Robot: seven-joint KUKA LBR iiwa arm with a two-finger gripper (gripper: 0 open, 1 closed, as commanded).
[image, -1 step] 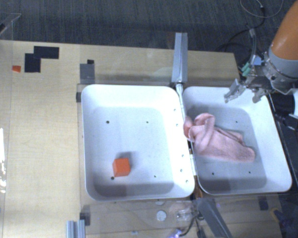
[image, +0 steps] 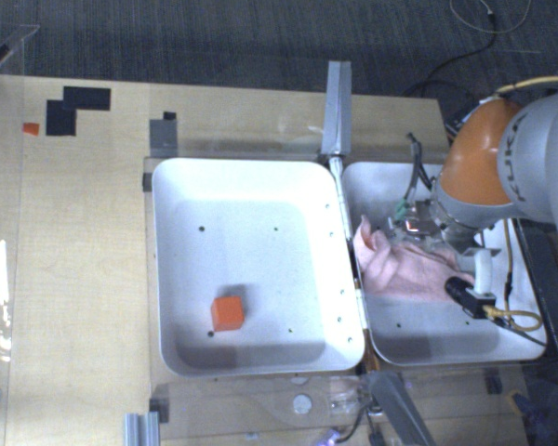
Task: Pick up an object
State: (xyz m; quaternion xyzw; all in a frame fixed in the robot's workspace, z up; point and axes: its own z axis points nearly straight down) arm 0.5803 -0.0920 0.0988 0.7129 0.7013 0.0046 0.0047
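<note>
Faintly, "KU" reads on the arm (image: 530,156); pincer (image: 418,226) state untellable above pink cloth (image: 400,266).

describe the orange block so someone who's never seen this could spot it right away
Find the two white bins side by side and take the left bin, the one away from the arm. The orange block lies near its front edge, left of centre. It is small and bright, unlike the pink cloth in the right bin.
</note>
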